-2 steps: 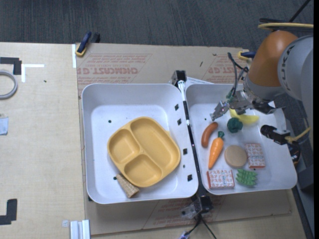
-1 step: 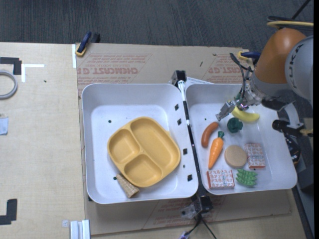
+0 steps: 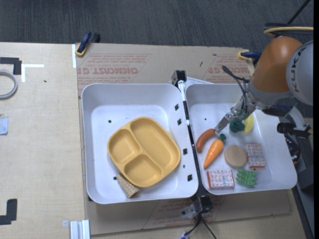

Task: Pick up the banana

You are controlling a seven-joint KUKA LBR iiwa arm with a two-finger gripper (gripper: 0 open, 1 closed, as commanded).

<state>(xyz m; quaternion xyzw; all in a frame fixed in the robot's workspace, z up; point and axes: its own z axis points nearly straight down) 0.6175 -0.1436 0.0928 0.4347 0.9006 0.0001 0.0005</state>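
Gripper [image 3: 233, 117] low in right bin [image 3: 279, 183]; banana [image 3: 248, 125] just beside.

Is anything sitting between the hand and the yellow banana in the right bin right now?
Nothing visible separates them. The hand is right at the yellow banana near the right white bin's back. A small dark green item lies against the banana's left side, under the hand, and may crowd the grasp. The orange carrot lies clear.

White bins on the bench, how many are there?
2. The left bin holds a yellow divided plate. The right bin holds the toy food, with the gripper reaching in at its upper right. They sit side by side.
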